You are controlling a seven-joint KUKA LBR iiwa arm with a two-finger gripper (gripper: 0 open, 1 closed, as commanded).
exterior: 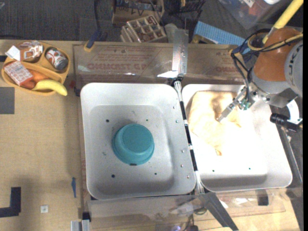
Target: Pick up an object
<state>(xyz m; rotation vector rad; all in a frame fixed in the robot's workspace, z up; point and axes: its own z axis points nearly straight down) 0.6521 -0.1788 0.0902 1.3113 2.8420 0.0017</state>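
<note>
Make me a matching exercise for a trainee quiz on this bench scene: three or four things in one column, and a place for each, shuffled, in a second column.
Things:
1. teal bowl
2. gripper
3. banana
4. orange band

Places:
A. on the arm, above the wrist, at the view's right
B. upside down in the left bin
C. over the stained floor of the right bin
D. in the yellow tray on the bench, at the view's far left

Pairs: 1-B, 2-C, 3-D, 4-A
</note>
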